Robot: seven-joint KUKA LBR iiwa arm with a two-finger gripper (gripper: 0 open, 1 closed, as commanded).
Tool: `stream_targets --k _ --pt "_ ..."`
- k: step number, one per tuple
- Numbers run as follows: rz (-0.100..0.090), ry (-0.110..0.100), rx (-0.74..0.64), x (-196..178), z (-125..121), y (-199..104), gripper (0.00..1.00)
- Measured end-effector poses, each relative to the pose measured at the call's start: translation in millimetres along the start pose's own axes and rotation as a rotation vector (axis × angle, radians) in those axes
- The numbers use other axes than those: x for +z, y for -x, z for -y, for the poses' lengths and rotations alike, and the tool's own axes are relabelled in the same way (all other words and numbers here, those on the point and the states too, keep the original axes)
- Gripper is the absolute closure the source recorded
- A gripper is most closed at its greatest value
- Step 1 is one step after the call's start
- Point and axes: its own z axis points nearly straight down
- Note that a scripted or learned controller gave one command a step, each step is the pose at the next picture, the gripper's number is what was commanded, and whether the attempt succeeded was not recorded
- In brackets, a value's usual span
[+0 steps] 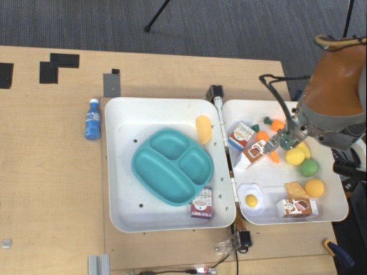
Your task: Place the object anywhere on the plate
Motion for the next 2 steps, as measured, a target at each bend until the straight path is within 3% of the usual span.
stream_targets --k 1,2 --pt "-0.002 -0.002 -0.019 53 -38 -50 1.00" --pt "-0.002 -0.001 -0.091 53 -59 -97 1.00"
